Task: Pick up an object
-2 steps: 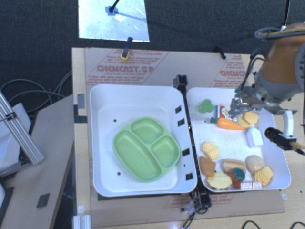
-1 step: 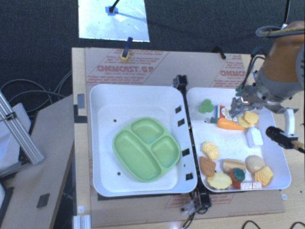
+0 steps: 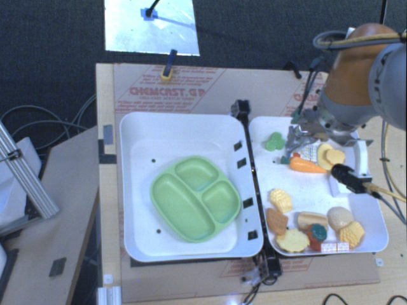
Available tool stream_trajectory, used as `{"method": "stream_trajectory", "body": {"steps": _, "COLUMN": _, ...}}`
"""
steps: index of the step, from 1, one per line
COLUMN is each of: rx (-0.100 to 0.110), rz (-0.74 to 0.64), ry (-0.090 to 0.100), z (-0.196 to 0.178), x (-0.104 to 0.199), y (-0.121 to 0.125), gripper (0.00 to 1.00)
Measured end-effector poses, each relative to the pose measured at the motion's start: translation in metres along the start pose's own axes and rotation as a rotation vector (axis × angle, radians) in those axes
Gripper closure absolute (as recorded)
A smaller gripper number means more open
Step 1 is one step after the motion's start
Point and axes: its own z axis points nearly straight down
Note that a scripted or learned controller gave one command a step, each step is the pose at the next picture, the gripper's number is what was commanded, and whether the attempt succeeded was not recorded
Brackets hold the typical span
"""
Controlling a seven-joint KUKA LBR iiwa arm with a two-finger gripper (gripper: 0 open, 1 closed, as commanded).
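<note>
1. Over the far part of the right bin (image 3: 380, 234), the gripper (image 3: 294, 140) is seen lowered from the grey arm (image 3: 356, 75); whether anything is held cannot be told.
2. Just beside the gripper, an orange carrot (image 3: 307, 165) is seen lying, with a green piece (image 3: 275, 142) towards the divider and a yellow piece (image 3: 331, 155) on the other side.
3. Along the near edge of that bin, a cluster of toy foods (image 3: 311, 224) is gathered, well apart from the gripper.
4. The left bin (image 3: 143, 138) is occupied by a green divided plate (image 3: 194, 197).
5. Both bins are carried by the tabletop (image 3: 172, 88).
</note>
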Motion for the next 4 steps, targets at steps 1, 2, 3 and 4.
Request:
{"method": "stream_trajectory", "body": {"steps": 1, "rx": -0.001, "rz": -0.002, "ry": 0.002, "z": -0.01, "x": 0.045, "y": 0.018, "gripper": 1.0}}
{"method": "stream_trajectory", "body": {"steps": 2, "rx": 0.0, "rz": -0.003, "ry": 0.002, "z": -0.004, "x": 0.102, "y": 0.037, "gripper": 1.0}}
{"method": "stream_trajectory", "body": {"steps": 3, "rx": 0.0, "rz": 0.0, "ry": 0.002, "z": -0.012, "x": 0.136, "y": 0.045, "gripper": 1.0}}
{"method": "stream_trajectory", "body": {"steps": 4, "rx": 0.002, "rz": 0.002, "ry": 0.0, "z": -0.008, "x": 0.132, "y": 0.046, "gripper": 1.0}}
